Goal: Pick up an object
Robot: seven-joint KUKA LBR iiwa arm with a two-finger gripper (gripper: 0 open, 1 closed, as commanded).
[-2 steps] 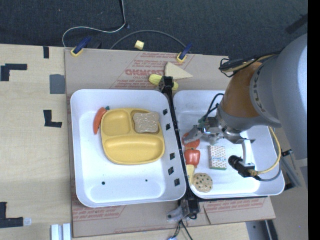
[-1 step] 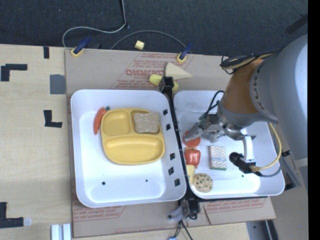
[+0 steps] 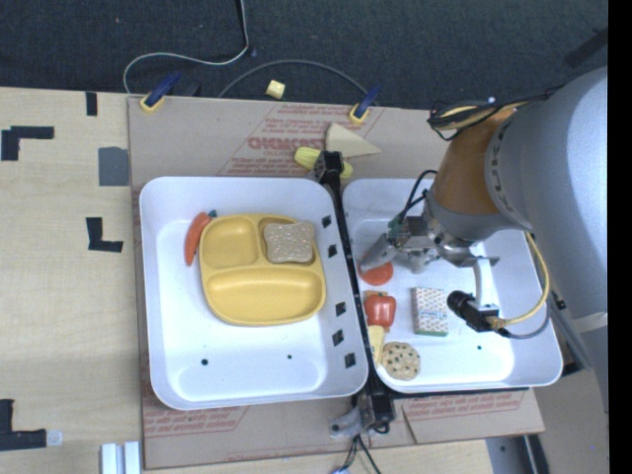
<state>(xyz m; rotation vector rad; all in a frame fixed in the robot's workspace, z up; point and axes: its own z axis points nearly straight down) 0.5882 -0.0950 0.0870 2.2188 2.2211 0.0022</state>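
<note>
Pincer hangs low in the right bin; whether it grips anything cannot be told. Just under its tip lies a small round red-orange piece, near the divider.

Fixed overhead — slanted onto both bins.

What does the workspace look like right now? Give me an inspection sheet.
Surface: two white bins, left bin and right bin, on a cardboard sheet.
Job's things: right bin holds a red pepper, a cookie, a patterned block and a red piece.
Clutter: yellow divided plate with a toast slice, a carrot beside it.
End effector: low over the right bin by the red piece; grip unclear.
Cables: black cable beyond the bench.
Surroundings: blue clamps hold the cardboard.
</note>
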